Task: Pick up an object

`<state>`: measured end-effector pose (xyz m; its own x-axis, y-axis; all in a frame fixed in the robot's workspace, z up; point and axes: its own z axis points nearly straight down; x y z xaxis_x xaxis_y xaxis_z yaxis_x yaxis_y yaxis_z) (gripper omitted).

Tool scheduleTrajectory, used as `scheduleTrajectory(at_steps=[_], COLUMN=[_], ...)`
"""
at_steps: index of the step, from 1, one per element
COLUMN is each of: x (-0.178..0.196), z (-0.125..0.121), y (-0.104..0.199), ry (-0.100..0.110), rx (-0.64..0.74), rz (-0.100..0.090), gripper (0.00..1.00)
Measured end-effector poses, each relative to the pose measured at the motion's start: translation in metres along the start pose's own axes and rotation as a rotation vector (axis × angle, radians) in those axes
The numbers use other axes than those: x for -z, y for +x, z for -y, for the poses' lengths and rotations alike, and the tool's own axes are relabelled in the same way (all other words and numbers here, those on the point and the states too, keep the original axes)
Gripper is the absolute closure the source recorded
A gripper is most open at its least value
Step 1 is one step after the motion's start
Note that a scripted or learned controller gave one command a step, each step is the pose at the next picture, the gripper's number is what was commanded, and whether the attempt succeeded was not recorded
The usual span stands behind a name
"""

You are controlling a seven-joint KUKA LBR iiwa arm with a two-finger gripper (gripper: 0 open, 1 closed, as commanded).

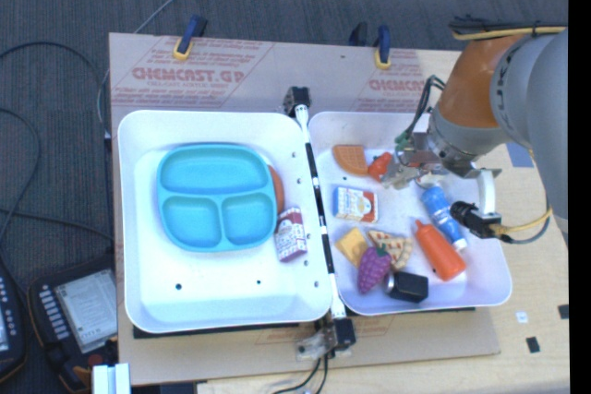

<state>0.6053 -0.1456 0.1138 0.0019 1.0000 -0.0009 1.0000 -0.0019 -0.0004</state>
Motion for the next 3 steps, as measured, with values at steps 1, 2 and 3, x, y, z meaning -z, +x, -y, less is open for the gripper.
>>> scheduleTrajectory(at_steps=[1, 2, 3], x=[0.0000, 0.0099, 0.0096], z=[-0.0001, -0.0002, -0.0001], y=[0.0001, -0.0002, -0.0001], ry=[0.000, 0.000, 0.000], rx=[0.000, 0.000, 0.000], rz=[0.000, 0.000, 0.000], gripper=[0.00, 1.00, 0.00])
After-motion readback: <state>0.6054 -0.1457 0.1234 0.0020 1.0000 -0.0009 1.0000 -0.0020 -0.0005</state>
